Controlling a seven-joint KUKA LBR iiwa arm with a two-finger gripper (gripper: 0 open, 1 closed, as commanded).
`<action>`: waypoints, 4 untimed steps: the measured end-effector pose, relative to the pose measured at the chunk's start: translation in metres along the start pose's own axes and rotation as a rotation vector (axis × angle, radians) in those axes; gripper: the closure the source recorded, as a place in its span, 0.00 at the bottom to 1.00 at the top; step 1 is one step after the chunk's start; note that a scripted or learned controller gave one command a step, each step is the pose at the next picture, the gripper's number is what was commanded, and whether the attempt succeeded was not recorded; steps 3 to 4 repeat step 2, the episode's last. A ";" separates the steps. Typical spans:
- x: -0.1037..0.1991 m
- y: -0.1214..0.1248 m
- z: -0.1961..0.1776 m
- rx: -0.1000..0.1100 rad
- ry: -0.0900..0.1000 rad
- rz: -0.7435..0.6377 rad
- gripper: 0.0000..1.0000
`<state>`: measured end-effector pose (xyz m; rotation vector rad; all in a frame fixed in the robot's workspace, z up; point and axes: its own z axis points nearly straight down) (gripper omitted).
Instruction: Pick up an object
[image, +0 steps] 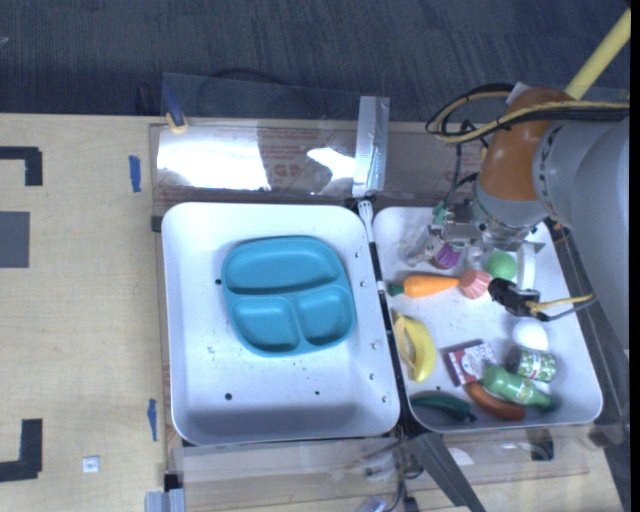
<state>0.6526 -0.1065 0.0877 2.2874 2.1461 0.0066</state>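
Objects for the pick lie in the right bin (585, 395), while the left bin (190, 330) holds a blue divided tray (288, 293) set near its middle, its long axis running left to right across the bin. Just over the divider between the bins, a toy carrot (432, 287) lies with its long axis nearly level from left to right, its green tip pointing left toward the divider and its thick orange end pointing right, where it touches a pink piece (475, 284). Below the carrot, a yellow banana (415, 346) curves along the bin's left wall, its long axis running top to bottom. At the bin's lower edge a dark green vegetable (444, 406) lies almost level. To the right of the banana sits a small dark red packet (467, 360), and beside that a green bottle (515, 386) lies tilted across a red-orange piece (492, 400), its neck pointing down and right. A white egg shape (530, 334) rests just above the bottle, and a round green item (502, 265) sits higher up. The gripper (453, 232) hangs over the bin's upper part, above the carrot's thick end, close by a purple piece (447, 256); whether its jaws are apart or together cannot be told. The grey arm with its orange band (510, 165) reaches in from the right.
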 end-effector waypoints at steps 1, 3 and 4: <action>0.001 0.001 -0.012 -0.004 0.000 -0.001 1.00; 0.074 0.011 -0.101 -0.001 0.002 -0.049 1.00; 0.074 0.011 -0.101 -0.001 0.002 -0.049 1.00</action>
